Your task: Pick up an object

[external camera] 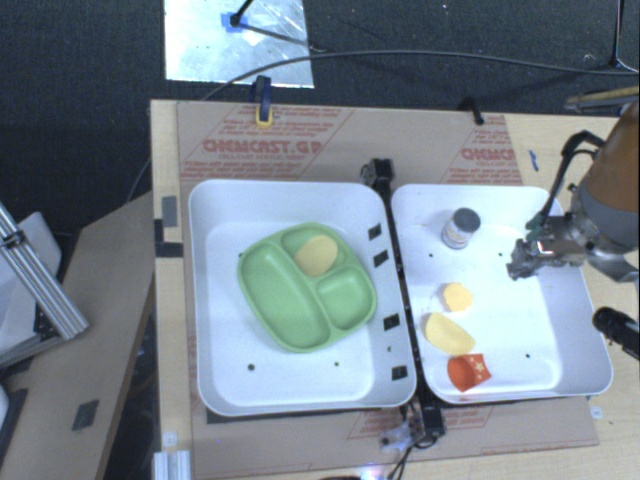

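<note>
The tool point(524, 264), its grip state impossible to tell, hovers over the right bin point(575, 368), with the small can point(461, 228) near its left and the yellow pieces point(457, 297) lower left.

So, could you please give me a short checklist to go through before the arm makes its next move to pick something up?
1. Objects available in the right white bin: ok, a small grey metal can, a small yellow block, a larger yellow piece and a red piece.
2. Gripper over the right bin: ok, near its far right side.
3. Gripper above an object: not ok, bare floor lies beneath it.
4. Can standing apart from the other pieces: ok.
5. Larger yellow piece and red piece separated: cannot tell, they sit very close.
6. Finger state: cannot tell.
</note>
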`<action>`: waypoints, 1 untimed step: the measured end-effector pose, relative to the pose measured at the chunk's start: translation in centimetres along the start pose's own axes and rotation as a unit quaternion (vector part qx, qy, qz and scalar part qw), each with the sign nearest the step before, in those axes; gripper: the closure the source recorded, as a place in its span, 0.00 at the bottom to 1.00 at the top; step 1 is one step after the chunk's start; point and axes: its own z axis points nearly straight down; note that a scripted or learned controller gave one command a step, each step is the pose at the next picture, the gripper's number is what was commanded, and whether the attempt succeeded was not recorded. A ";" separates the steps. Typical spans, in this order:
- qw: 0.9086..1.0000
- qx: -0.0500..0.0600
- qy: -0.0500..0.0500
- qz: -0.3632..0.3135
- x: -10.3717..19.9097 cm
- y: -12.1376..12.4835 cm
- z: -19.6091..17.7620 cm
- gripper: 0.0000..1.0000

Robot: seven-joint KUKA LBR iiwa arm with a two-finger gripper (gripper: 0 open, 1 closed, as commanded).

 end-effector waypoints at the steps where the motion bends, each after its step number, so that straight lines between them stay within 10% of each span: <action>1: 1.000 0.002 0.001 -0.002 4.7 0.9 -0.3 1.00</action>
